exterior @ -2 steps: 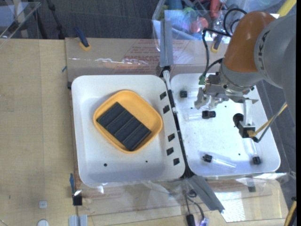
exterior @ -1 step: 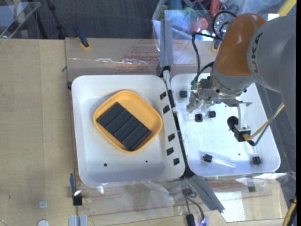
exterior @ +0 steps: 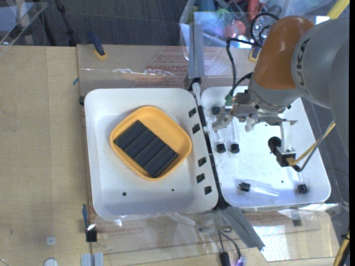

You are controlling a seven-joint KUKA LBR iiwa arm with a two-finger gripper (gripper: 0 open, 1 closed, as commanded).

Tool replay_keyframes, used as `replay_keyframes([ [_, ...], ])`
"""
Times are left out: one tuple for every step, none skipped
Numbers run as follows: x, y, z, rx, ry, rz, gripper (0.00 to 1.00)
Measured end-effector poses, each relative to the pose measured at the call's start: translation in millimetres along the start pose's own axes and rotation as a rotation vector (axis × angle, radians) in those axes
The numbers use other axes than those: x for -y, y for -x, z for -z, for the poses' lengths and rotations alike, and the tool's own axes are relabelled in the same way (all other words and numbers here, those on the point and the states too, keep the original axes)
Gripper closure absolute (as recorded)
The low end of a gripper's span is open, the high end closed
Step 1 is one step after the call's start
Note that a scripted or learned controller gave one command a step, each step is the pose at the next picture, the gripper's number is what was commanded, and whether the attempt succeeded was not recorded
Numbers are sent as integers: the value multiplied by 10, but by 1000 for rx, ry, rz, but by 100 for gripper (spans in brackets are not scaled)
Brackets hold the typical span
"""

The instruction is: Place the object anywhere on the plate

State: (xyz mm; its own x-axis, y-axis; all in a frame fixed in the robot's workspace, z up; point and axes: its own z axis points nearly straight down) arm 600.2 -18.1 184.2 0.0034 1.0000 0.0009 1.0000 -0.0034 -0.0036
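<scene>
A yellow plate (exterior: 166,119) with rounded corners lies in the left bin (exterior: 105,104). A dark, ridged rectangular slab (exterior: 147,147) rests flat on it, filling most of its middle. My gripper (exterior: 227,147) hangs over the right bin (exterior: 316,176), near that bin's left wall and well to the right of the plate. Its two clear fingers with black tips (exterior: 221,147) point down, a small gap apart, with nothing between them.
A clear tube with a black cap (exterior: 252,188) lies near the right bin's front. Another small clear piece with a black end (exterior: 301,188) sits at its front right corner. The divider (exterior: 202,148) between the bins carries black clips.
</scene>
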Motion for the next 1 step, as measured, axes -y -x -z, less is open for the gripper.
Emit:
replay_keyframes([
  [-6, 12, 98, 0, 1, -2, 100],
])
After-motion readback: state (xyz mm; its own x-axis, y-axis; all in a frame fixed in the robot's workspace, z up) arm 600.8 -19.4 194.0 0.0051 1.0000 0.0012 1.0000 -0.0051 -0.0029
